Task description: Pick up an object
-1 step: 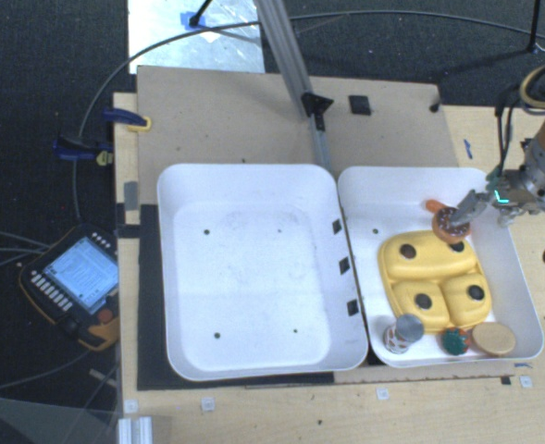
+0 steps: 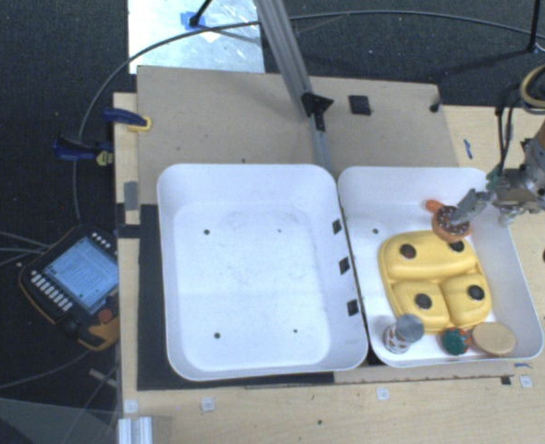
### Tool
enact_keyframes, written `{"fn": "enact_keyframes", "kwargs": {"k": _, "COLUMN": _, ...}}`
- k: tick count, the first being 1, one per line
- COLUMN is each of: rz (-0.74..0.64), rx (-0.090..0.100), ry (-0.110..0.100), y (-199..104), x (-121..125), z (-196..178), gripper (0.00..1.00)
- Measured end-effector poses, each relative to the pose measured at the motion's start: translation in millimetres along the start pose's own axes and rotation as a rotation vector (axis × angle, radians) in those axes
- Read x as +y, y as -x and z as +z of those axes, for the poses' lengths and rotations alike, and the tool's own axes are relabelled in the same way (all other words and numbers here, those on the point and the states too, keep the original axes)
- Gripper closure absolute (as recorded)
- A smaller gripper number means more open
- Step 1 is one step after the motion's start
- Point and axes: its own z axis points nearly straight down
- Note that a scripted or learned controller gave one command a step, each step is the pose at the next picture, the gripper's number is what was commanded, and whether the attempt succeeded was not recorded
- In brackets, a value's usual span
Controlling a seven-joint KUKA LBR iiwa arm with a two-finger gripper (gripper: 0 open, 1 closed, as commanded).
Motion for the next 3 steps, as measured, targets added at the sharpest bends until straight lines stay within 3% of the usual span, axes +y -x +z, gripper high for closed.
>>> {"fn": "enact_keyframes", "kwargs": {"k": 1, "rz": 0.003, "rx": 0.0, "ry": -0.003, "y": 0.0, "x": -5.8, "z": 43.2, "gripper": 0.0}}
{"fn": "enact_keyframes", "kwargs": {"k": 2, "rz": 0.001, "rx": -0.003, "ry": 0.012, "y": 1.0, "x": 3.6, "z": 76.9, "gripper": 0.0}}
{"fn": "enact_keyframes", "kwargs": {"k": 3, "rz": 0.0, "rx": -0.001, "ry": 0.007, "y": 1.7, "x": 3.2, "z": 83.1, "gripper": 0.0}}
